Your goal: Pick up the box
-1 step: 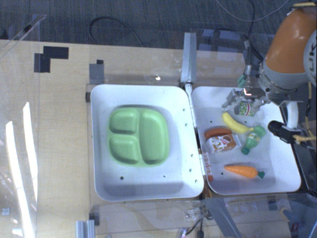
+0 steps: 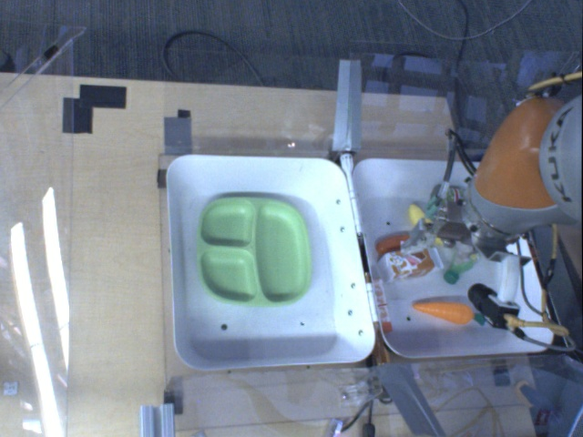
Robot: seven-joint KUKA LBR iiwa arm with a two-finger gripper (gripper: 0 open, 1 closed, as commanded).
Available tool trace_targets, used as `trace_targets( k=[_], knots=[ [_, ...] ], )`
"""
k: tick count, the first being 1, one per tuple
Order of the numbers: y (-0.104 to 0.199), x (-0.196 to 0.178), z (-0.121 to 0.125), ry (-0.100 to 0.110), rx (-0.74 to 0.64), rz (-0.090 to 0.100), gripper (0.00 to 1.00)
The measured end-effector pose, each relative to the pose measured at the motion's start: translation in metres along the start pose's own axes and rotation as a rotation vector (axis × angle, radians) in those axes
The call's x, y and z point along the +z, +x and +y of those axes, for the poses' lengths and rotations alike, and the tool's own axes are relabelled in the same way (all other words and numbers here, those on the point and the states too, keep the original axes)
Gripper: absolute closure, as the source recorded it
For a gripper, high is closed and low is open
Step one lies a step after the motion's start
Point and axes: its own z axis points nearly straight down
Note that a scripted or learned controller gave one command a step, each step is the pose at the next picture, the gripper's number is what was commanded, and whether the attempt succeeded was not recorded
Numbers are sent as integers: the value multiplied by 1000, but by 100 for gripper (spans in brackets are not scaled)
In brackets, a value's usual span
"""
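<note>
The box [image 2: 406,264] is small, white with red and orange print, and lies at the left side of the right bin [image 2: 401,340]. My gripper [image 2: 435,232] hangs low over the middle of that bin, just up and to the right of the box and close to its top edge. Nothing shows as held. The grey arm with its orange band [image 2: 510,167] reaches in from the right and covers the bin's right part.
Around the box lie a red item [image 2: 393,241], a yellow item [image 2: 416,213], a green item [image 2: 460,268] and an orange carrot [image 2: 444,312]. In the left bin [image 2: 191,335] sits a green divided plate [image 2: 255,249].
</note>
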Motion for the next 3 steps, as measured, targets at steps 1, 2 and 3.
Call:
trace_targets(
  k=[1,2,3],
  knots=[
    [3,45,-12,-35,182,12,0],
    [2,29,-8,-50,183,11,100],
    [5,42,-15,-1,491,1,100]
  ],
)
